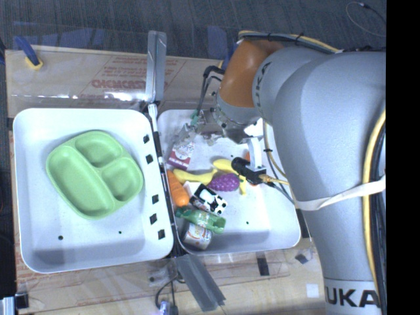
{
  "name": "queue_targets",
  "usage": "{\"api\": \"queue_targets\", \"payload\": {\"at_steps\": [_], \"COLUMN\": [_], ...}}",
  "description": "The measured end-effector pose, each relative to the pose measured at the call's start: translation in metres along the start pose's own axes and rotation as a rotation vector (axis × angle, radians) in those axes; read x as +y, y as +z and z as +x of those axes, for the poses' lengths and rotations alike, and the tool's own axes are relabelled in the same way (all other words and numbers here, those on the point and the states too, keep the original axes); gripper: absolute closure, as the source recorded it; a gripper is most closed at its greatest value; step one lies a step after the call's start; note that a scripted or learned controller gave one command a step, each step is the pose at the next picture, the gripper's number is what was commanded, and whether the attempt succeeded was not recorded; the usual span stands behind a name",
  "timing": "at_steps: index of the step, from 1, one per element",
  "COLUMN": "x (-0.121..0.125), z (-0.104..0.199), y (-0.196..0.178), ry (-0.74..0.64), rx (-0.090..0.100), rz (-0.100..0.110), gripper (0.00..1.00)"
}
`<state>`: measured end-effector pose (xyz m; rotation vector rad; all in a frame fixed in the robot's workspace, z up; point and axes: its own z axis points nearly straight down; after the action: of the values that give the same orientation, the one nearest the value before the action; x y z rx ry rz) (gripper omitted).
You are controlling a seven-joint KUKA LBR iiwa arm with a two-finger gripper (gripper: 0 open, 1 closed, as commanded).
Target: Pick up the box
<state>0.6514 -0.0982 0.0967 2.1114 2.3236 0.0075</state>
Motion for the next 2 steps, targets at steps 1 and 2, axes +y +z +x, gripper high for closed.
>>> {"api": "queue_targets", "payload": {"at_steps": [1,2], "x": [0.004,0.003], "z": [-0.019,0.002], "y": [-0.026,0.0], "ry": [-0.057,-0.156], "rx": [-0.002,-0.003], "rz": [0.006,0.0], "gripper": [0.0,0.0]}}
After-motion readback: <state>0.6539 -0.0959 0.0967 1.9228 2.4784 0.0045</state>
